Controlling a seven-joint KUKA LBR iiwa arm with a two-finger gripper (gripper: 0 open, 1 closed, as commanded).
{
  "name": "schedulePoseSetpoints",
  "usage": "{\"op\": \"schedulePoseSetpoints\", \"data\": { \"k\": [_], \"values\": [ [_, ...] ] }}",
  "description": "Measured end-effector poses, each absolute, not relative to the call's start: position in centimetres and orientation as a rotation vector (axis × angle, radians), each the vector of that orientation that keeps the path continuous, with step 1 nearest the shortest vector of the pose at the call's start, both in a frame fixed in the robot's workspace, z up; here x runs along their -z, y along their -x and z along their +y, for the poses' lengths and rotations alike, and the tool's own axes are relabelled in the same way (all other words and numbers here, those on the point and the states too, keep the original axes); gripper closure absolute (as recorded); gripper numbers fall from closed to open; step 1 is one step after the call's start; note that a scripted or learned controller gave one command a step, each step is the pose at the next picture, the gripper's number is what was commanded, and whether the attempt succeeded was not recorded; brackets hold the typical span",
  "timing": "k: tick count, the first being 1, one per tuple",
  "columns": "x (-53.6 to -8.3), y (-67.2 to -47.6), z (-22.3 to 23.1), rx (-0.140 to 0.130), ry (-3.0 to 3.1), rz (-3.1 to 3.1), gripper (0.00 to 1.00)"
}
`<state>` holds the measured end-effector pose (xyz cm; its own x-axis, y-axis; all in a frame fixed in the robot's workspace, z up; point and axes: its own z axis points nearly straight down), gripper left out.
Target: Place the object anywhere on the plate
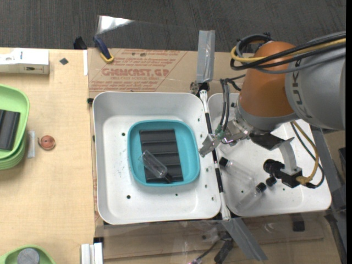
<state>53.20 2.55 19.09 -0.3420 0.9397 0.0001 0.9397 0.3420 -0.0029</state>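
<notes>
A teal square plate (pixel 190 150) lies in the left white bin (pixel 110 164). A black ridged slab (pixel 160 142) rests on it, and a clear plastic tube (pixel 154 164) lies slanted over the slab's lower left part. My gripper (pixel 210 145) hangs over the divider between the two bins, just off the plate's right rim, below the orange wrist band (pixel 264 92). I see nothing held in it. In the right bin (pixel 308 199) lie a clear plastic piece (pixel 240 172) and a small clear piece with a dark end (pixel 257 190).
Cardboard (pixel 137 70) lies behind the left bin. A green tray (pixel 14 128), a white box (pixel 25 61) and a small red disc (pixel 47 142) sit on the wooden bench at left. Cables and a black fitting (pixel 278 170) hang from the arm over the right bin.
</notes>
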Motion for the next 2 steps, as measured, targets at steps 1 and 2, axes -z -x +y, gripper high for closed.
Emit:
{"op": "schedulePoseSetpoints", "data": {
  "k": [1,2],
  "values": [
    [-19.09,-53.20,2.55,-0.004,1.801,-2.572,0.00],
    [-19.09,-53.20,2.55,-0.004,1.801,-2.572,0.00]
  ]
}}
